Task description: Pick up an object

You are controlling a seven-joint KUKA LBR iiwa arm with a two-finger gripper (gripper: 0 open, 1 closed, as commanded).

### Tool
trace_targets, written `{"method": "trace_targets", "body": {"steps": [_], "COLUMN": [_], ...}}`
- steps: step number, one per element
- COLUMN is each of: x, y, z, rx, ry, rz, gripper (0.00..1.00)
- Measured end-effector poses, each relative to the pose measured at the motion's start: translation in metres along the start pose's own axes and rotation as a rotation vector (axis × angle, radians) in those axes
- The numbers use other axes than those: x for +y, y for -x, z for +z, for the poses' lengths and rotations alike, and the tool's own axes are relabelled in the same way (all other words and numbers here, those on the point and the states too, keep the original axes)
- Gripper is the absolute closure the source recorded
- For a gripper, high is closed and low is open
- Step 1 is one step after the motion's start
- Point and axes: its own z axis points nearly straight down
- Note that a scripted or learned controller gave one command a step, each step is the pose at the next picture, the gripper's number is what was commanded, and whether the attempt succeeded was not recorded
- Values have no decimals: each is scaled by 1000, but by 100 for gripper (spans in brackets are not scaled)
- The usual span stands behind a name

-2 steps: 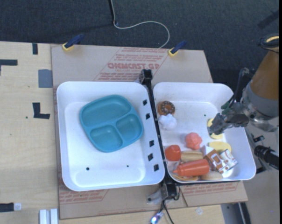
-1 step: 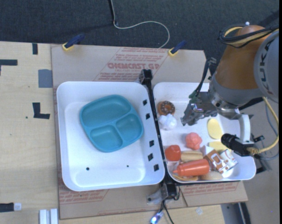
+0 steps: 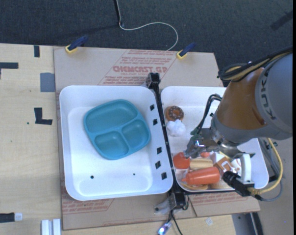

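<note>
- Camera view, nearest edge first: in the right bin [image 3: 265,173], red and orange toy foods lie packed together; a red sausage-like piece [image 3: 203,176] sits at the front wall, a risk of a scraped or pinned grasp.
- The tool [image 3: 196,148] hangs just over a round red piece [image 3: 181,160]; whether it is clenched or released I cannot tell. Crowded neighbours could be knocked or snagged.
- Farther back, a brown doughnut [image 3: 175,113] and a white lump [image 3: 177,128] stand apart, with open room.
- The divider [image 3: 158,126] limits leftward moves; the left bin [image 3: 69,146] holds a blue plate [image 3: 117,129].
</note>
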Motion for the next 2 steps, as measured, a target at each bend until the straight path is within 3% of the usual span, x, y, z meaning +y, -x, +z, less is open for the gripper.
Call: {"method": "trace_targets", "body": {"steps": [1,2], "x": [105,69], "y": [-74,-57], "z": [-31,-4], "rx": [0,-3], "ry": [20,7], "rz": [-10,0], "gripper": [100,100]}}
